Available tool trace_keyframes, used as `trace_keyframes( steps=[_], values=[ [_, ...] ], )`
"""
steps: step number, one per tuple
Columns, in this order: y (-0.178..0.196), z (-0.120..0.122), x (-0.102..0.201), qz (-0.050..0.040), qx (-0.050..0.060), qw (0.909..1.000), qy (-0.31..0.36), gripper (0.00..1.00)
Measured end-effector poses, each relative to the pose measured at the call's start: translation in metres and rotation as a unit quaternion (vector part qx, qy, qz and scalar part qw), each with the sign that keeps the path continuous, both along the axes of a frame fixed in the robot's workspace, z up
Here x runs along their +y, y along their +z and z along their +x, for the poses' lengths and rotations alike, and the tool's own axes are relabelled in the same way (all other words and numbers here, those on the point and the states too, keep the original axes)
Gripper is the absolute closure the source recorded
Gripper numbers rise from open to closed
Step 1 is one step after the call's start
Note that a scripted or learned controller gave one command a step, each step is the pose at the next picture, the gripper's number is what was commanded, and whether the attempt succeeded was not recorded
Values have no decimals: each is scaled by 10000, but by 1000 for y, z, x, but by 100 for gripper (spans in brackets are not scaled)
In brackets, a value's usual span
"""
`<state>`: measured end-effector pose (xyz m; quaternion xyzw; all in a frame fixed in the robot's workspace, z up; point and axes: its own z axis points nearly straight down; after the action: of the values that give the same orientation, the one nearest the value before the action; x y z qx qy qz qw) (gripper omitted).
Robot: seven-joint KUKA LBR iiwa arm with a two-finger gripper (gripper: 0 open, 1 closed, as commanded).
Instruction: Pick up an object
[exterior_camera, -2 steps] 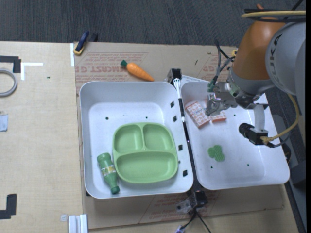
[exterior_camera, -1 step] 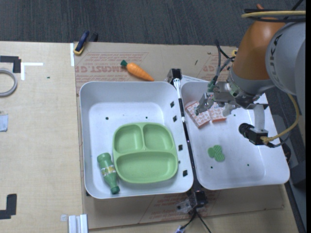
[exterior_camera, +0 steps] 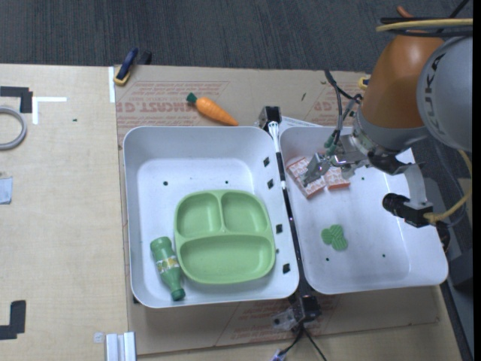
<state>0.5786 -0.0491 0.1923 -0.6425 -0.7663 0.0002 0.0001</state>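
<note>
Where white bins (exterior_camera: 143,201) meet, glossy packet (exterior_camera: 312,176), ridged green plate (exterior_camera: 224,236).

Smooth white plastic bins (exterior_camera: 199,145); glossy green plastic divided plate (exterior_camera: 224,237); matt brown cardboard surface (exterior_camera: 173,100); crinkled red-white packet (exterior_camera: 316,175).

Toy carrot (exterior_camera: 213,110) and blue clip (exterior_camera: 126,65) on cardboard beyond the bins.

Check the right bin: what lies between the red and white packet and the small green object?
Nothing lies there: in the camera view, bare white bin floor separates the red and white packet from the small green object below it.
</note>
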Motion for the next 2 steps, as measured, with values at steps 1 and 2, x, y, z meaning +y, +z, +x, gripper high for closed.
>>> trace_keyframes(
  steps=[1, 2],
  values=[
    [0, 24, 26, -5, -10, 9976, 688, 0],
    [0, 4, 24, 0, -4, 9556, 2948, 0]
  ],
)
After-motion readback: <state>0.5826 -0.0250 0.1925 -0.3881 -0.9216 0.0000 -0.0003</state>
